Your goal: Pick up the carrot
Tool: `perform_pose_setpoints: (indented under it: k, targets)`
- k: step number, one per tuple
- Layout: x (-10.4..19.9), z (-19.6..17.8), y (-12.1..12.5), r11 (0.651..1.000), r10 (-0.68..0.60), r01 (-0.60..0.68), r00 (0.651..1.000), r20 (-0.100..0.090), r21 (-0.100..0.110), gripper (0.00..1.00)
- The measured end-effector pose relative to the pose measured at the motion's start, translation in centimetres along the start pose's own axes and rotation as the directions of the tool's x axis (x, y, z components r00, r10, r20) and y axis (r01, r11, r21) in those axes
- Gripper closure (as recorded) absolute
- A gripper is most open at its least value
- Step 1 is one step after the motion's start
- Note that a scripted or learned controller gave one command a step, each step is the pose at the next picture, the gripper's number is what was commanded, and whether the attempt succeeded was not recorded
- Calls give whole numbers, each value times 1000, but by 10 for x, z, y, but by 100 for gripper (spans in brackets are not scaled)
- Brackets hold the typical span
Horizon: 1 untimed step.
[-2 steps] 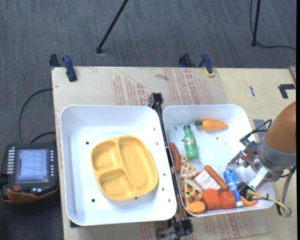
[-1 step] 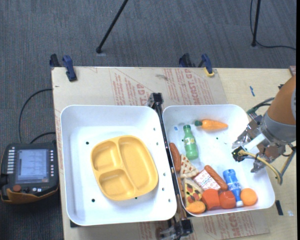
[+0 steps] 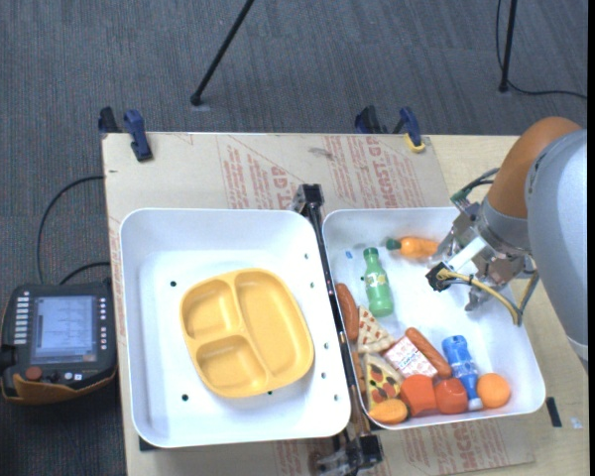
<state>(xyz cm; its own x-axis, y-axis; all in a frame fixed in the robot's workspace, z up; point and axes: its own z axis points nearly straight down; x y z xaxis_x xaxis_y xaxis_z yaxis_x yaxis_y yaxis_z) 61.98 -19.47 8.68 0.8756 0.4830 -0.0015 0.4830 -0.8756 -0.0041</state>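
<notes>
Nearest to us, well on this side of the small green plastic bottle (image 3: 377,281), toy food crowds the near end of the shallow white right-hand bin (image 3: 532,365). It includes a round orange fruit (image 3: 493,390), two red lumps (image 3: 417,395), a blue bottle (image 3: 458,357), a brown sausage (image 3: 428,352) and a pizza slice (image 3: 374,331). Left of the green bottle, across the bin walls, a yellow divided plastic plate (image 3: 246,330) lies in the other white bin (image 3: 139,266).

Just beyond the green bottle and a little to its right lies the small orange plastic carrot (image 3: 417,248). It is on its side with its green top pointing left. Right of the bottle, just beside the carrot's orange end, hangs the grey arm's wrist (image 3: 498,224). We cannot tell whether the jaws are spread or pressed together, nor whether they touch the carrot. Far beyond the bottle, blue clamps (image 3: 137,133) grip the desk (image 3: 238,167).

We judge three risks:
- The smooth, tapered carrot could squirt out of a pinch taken near its thin end.
- A descent too far to the side could shove it towards the green bottle.
- The orange fruit and the other orange pieces could be taken for the target.
</notes>
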Motion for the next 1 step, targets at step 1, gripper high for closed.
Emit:
perform_pose_setpoints:
  k: [1]
  targets:
    - [6, -1, 20, 997, 82, -82, 997, 0, 5, 0]
